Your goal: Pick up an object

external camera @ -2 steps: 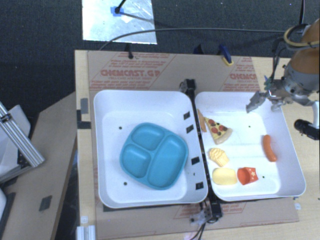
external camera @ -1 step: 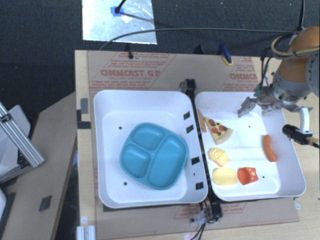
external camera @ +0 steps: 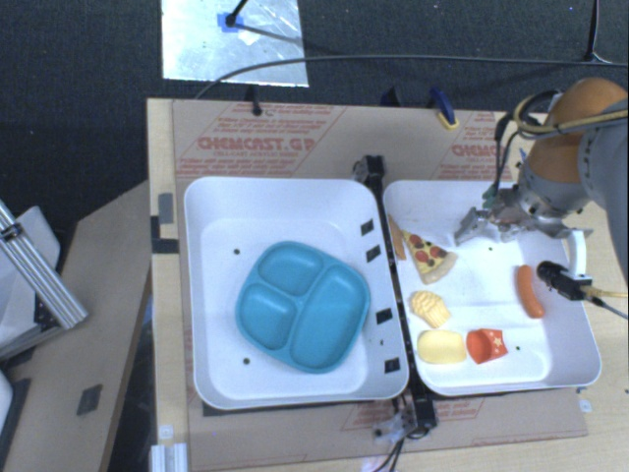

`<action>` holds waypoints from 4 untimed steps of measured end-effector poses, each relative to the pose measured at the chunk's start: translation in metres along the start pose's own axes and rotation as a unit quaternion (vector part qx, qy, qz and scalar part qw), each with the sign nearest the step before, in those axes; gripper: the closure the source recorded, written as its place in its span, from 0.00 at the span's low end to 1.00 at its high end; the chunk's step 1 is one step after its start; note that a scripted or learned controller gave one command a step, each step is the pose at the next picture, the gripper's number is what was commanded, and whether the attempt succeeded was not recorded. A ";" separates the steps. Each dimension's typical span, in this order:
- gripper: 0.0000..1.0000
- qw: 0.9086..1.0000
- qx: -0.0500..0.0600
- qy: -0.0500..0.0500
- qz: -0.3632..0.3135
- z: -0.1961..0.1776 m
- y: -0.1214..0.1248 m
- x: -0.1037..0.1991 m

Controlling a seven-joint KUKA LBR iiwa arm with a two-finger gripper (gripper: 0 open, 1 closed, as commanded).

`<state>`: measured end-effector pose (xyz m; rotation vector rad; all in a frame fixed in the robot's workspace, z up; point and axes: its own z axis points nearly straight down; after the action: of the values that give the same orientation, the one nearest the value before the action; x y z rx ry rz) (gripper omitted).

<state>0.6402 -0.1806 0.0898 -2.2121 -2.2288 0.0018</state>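
Far left: metal rail [external camera: 39, 273] at the frame edge, off the surface [external camera: 162, 264]. Up top, beyond the surface, foil sheet [external camera: 233, 28] with blue tape [external camera: 228, 22] and a thin black rod slanting onto it.

Left bin [external camera: 206, 214]: blue plate [external camera: 303, 305] with three compartments, lying flat a little below centre, tilted in plan, nothing on it. Black clips [external camera: 373, 254] down the seam between the two bins.

Right bin [external camera: 580, 362], left part: thin orange stick [external camera: 397, 238] along the left wall; just beside it a pizza slice [external camera: 428, 256], tip pointing down. Below, near the left wall, a ridged yellow piece [external camera: 429, 308]; under that, almost touching, a smooth yellow lump [external camera: 441, 346]. Just right of the lump, a red piece [external camera: 486, 344], close but apart. Further right, a sausage [external camera: 530, 291], lying roughly upright in plan, well apart from the pizza slice.

Claw [external camera: 472, 226] low over the upper middle of the right bin, above and right of the pizza slice, pointing left. Fingers spread apart, nothing between them, touching no toy. Arm [external camera: 575, 155] behind it, entering from the right with an orange band at top. Black fitting [external camera: 555, 278] with a white strip hanging just right of the sausage.
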 end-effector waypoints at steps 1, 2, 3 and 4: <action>1.00 1.000 -0.004 -0.001 -0.001 -0.015 0.002 0.000; 1.00 1.000 -0.005 -0.001 0.000 -0.061 0.010 0.002; 1.00 1.000 -0.005 -0.001 0.003 -0.114 0.011 -0.008; 1.00 1.000 -0.004 -0.001 0.001 -0.135 0.012 -0.008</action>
<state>0.6525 -0.1888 0.2252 -2.2187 -2.2316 -0.0046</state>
